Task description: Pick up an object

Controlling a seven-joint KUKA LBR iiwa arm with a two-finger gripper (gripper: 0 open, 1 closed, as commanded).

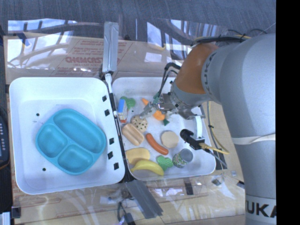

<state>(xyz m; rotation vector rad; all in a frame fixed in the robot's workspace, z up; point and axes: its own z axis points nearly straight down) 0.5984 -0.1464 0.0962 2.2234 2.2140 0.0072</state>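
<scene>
I see the arm (234,74) reaching in from the right over the right bin (123,86), with its orange band above the wrist. The gripper (157,106) hangs low over the upper middle of this bin, among the toy food. How wide it is open, and whether it has hold of anything, I cannot tell, because the parts are small and mixed with the objects below. A small orange piece (160,116) lies just beside the gripper tip, and a green piece (130,102) is near it on the left, next to a blue and white tube (121,106). Below them I see a cookie (138,123), a hot dog bun (132,134), a sausage (156,144), a round bun (169,138), a can (182,158), a green vegetable (164,162), a banana (148,166) and a yellow piece (137,154) touching the banana. The left bin (23,97) holds a blue divided plate (70,140), well apart from the gripper.
</scene>
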